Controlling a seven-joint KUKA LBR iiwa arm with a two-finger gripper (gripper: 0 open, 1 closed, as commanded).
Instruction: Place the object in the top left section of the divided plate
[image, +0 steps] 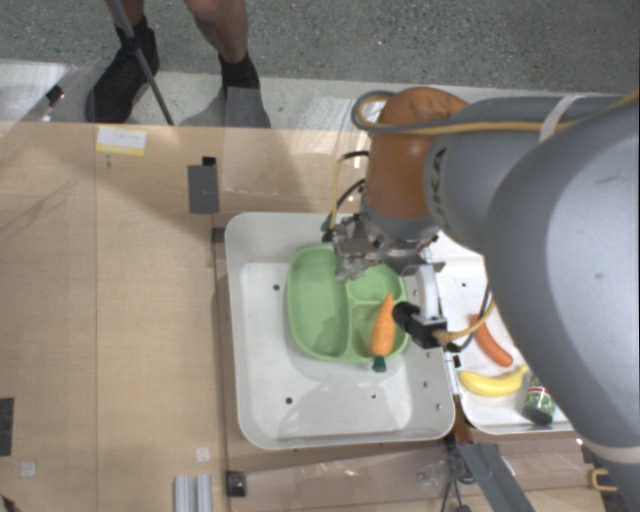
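A grey KUKA arm with an orange wrist band reaches in from the right of the frame, its end effector (352, 262) low over the green divided plate (318, 305) in the centre-frame white bin (260, 400). Whether the end effector is clenched or released cannot be told; the wrist hides it. An orange carrot (383, 325) with a dark green stub lies across the plate's right-hand rim, just below and right of the end effector, partly in the right-side section rather than in the section at the plate's upper left. Judged from this, if the carrot is the task's object the placement looks unfinished: it would need moving up and left across the raised divider.

The plate is smooth, glossy moulded plastic, rounded, with shallow walls. The carrot is tapered and looks like a hard toy. In the neighbouring bin at lower right lie a yellow banana (492, 381), a red-orange sausage shape (491, 346) and a small green item (539, 403). The surface around both bins is pale wood-grain board.
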